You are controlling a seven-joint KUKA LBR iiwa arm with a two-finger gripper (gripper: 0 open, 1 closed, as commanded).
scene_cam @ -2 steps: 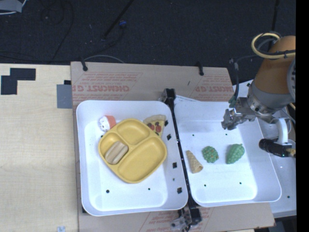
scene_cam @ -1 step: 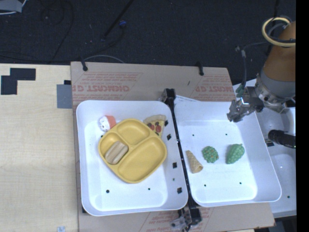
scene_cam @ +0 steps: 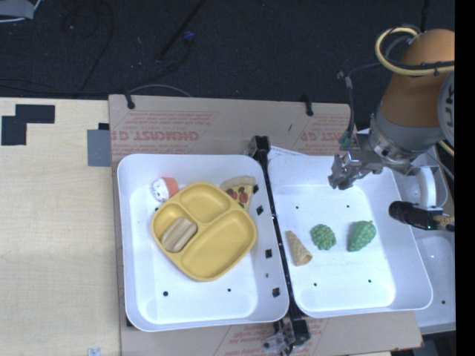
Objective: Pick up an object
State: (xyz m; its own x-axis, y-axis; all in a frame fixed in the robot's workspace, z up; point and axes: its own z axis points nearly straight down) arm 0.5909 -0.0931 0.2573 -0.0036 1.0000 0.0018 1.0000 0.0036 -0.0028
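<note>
Well, the bumpy green round toy [scene_cam: 323,236] lies below the grey two-finger gripper [scene_cam: 343,179], whose fingers' spacing I cannot tell, hovering over the right white bin's [scene_cam: 401,288] far edge.

The arm [scene_cam: 415,102] is a thick rounded body, orange above and grey below towards the wrist. A yellowish cable [scene_cam: 397,47] loops beside the orange section, and thin dark wires run down by the wrist. The claw [scene_cam: 343,178] is a small cluster of dull grey metal, its details too blurred to make out.
</note>
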